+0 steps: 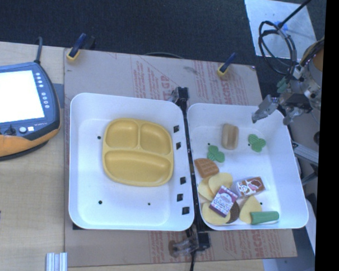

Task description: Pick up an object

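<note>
1. Near edge of the right bin (299, 188): a green block (264, 217), yellow pieces and two printed packets (224, 201).
2. Mid-bin: a tan cylinder (230, 136) between two green pieces.
3. Left bin (81, 156) holds a yellow divided plate (138, 151).
4. Far right corner: the gripper (276, 111) hovers with spread, empty fingers.

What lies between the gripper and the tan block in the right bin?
Only bare white bin floor separates the gripper from the tan block, per the camera view.
</note>
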Motion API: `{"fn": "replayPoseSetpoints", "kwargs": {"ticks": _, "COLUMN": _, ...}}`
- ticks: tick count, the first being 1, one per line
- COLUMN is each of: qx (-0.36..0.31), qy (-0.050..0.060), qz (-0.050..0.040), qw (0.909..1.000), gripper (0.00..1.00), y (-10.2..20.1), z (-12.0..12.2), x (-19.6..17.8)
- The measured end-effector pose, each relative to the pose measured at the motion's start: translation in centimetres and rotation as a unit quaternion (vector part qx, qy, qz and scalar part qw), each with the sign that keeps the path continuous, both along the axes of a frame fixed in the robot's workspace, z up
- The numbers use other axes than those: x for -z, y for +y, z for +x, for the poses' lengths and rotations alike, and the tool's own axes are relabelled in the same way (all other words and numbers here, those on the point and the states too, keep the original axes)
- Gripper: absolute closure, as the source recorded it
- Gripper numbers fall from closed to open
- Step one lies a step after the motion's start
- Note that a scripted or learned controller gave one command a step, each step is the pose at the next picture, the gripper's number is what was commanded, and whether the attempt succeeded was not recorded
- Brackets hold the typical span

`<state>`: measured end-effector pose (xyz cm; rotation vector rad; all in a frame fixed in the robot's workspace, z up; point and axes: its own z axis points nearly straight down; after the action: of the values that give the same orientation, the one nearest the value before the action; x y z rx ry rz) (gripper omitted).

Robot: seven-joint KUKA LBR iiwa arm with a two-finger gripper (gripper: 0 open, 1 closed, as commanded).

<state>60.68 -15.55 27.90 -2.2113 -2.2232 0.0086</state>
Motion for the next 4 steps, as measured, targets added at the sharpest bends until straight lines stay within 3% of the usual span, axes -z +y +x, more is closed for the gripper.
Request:
{"fn": "replayPoseSetpoints", "kwargs": {"ticks": 1, "qx": -0.002, "qy": 0.005, "qz": 0.0014, "qw": 1.0000, "gripper": 0.00, "y": 2.6, "z": 4.8, "x": 12.7}}
{"fn": "replayPoseSetpoints", "kwargs": {"ticks": 2, "qx": 0.001, "qy": 0.002, "qz": -0.0002, "qw": 1.0000, "gripper": 0.00, "y": -0.5, "z": 4.7, "x": 19.4}}
{"fn": "replayPoseSetpoints", "kwargs": {"ticks": 3, "qx": -0.001, "qy": 0.003, "qz": -0.0002, "qw": 1.0000, "gripper": 1.00, "y": -0.5, "z": 4.9, "x": 18.3}}
{"fn": "replayPoseSetpoints", "kwargs": {"ticks": 4, "qx": -0.004, "qy": -0.002, "qz": 0.0021, "qw": 1.0000, "gripper": 1.00, "y": 9.8, "z": -2.7, "x": 8.5}}
